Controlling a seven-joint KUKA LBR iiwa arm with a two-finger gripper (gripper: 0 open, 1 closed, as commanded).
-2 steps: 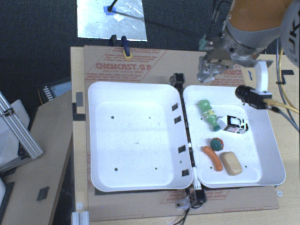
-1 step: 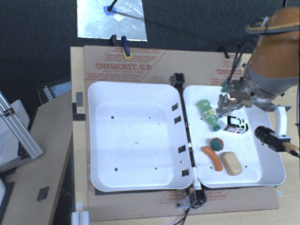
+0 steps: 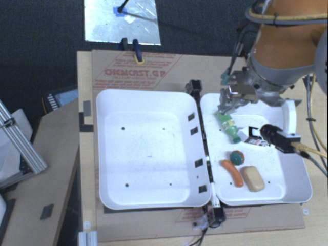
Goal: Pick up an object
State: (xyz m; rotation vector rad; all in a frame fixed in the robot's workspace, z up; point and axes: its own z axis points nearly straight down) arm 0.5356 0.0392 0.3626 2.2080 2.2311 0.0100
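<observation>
Orange arm band [image 3: 292, 29] sits closest to the lens, upper right of my feed. Below it the gripper [image 3: 225, 109] points down into the far left corner of the right bin [image 3: 266, 199]. From this angle I cannot tell how far it is open, and I see nothing held in it.

Just under the gripper tip lies a green bottle-shaped piece [image 3: 228, 126]. It lies flat and slantwise, its upper end at or touching the gripper; contact not clear.

Further toward me in the same bin:
- small teal ball [image 3: 236, 157], apart from the green piece
- orange sausage-shaped piece [image 3: 232, 172], just beside the ball, lying at a slant
- tan block [image 3: 252, 178], just right of the orange piece, near the front wall

Left bin [image 3: 148, 92] stands alongside, with black clips [image 3: 194, 131] down the seam between the two. Both bins rest on a cardboard sheet [image 3: 138, 68] with red print. Beyond its far edge I note a blue clamp [image 3: 137, 49] and a square of silver foil [image 3: 122, 14] on dark carpet. An aluminium rail [image 3: 20, 142] leans at far left.
</observation>
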